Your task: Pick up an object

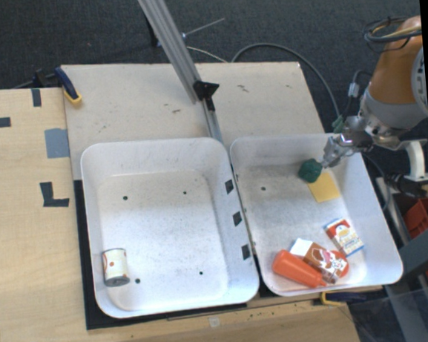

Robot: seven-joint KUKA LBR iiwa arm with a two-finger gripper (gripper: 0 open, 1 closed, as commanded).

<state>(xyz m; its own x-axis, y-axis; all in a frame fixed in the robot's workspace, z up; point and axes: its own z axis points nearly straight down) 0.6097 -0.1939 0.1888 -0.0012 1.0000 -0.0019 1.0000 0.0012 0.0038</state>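
1. Camera view, far left: a bare wooden tabletop point(21, 183) with dark and grey tape marks, and a blue-and-yellow clamp point(68, 85) at its far edge.
2. Next comes the left bin point(153, 151), white and shallow. A small can point(115, 267) with a white and red label lies in its near left corner.
3. A grey metal pole point(177, 47) slants down from the far side and meets the tabletop between the two bins.
4. The right bin point(271, 145) sits just beside the left one. At its near side lie an orange bottle-like thing point(295, 269), a red and white packet point(325, 261) touching it, and a small carton point(344, 237) just to the right.
5. Farther back in that bin, a green round object point(310, 171) touches a flat yellow piece point(324, 187).
6. The pincer point(330, 156) comes in from the right, its tip right by the green round object; whether it is open or clamping cannot be told.
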